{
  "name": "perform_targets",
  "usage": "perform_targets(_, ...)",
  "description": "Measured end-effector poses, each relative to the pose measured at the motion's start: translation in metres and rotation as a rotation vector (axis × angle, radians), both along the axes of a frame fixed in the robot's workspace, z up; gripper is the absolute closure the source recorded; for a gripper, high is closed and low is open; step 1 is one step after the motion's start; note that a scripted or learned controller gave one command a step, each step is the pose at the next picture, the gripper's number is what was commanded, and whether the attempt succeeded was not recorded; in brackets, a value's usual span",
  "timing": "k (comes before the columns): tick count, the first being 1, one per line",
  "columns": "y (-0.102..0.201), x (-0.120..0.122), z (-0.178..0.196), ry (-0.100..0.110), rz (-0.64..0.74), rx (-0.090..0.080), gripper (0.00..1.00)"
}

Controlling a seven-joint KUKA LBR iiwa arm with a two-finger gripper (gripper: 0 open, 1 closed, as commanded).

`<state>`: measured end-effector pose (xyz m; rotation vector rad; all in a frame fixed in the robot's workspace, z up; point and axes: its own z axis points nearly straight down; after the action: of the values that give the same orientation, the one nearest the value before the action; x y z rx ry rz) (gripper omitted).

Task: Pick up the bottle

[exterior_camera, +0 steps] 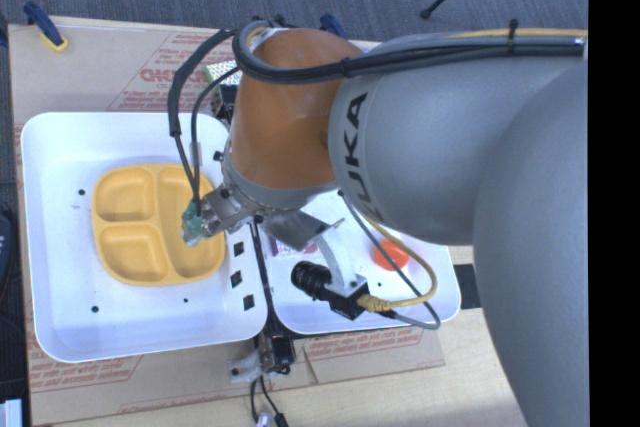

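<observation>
The grey arm with its orange band (285, 115) covers the middle of the view and hangs low over the divider between the two bins. My gripper (228, 211) shows just as a grey part under the wrist, at the right edge of the yellow plate (135, 220). A white and pink object (300, 237), possibly the bottle, lies in the right bin (440, 300) just under the wrist and is mostly hidden by it. Nothing can be seen held in the gripper.
The yellow divided plate lies in the left bin (60, 315). An orange object (392, 255) peeks out in the right bin beside the arm. Cardboard lies under both bins, with blue clamps (45, 25) at its far edge.
</observation>
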<state>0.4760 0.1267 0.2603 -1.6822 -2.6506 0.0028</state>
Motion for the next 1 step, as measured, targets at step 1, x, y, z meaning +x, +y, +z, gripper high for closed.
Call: perform_targets(1,-0.0711,0.0011,0.0384,-0.004,0.293,0.0,1.0)
